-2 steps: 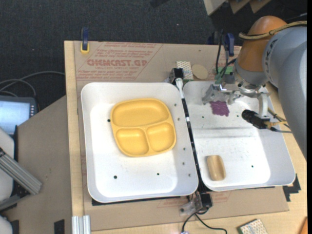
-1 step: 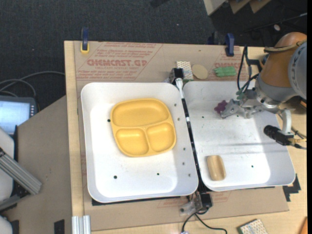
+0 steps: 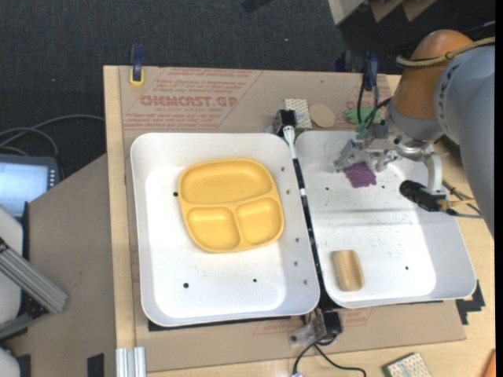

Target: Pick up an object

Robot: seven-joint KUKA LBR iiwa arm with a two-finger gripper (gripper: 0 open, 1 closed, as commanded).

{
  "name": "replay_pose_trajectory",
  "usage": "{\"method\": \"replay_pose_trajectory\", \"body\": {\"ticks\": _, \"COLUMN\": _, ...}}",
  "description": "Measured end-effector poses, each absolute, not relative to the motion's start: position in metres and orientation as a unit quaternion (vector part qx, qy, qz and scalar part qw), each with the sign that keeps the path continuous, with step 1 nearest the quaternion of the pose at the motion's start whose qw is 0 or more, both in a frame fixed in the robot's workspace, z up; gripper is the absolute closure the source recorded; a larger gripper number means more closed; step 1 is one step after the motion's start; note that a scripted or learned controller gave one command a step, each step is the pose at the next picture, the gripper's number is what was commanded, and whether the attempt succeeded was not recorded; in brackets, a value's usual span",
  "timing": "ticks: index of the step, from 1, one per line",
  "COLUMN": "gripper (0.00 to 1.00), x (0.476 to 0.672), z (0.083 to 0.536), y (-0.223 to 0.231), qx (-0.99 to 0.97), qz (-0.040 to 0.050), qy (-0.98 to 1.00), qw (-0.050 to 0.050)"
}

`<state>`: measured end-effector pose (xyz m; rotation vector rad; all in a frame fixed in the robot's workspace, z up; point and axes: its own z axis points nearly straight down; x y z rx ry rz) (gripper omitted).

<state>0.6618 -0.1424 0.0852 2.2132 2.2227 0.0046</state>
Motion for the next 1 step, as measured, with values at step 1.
{"method": "replay_pose_trajectory", "body": {"ticks": 1, "gripper": 1.0, "x": 0.662, "z": 0.0975, "y": -0.1447, "qx": 0.707, "qz": 0.0029, "qy": 0.708, "qw": 0.005}}
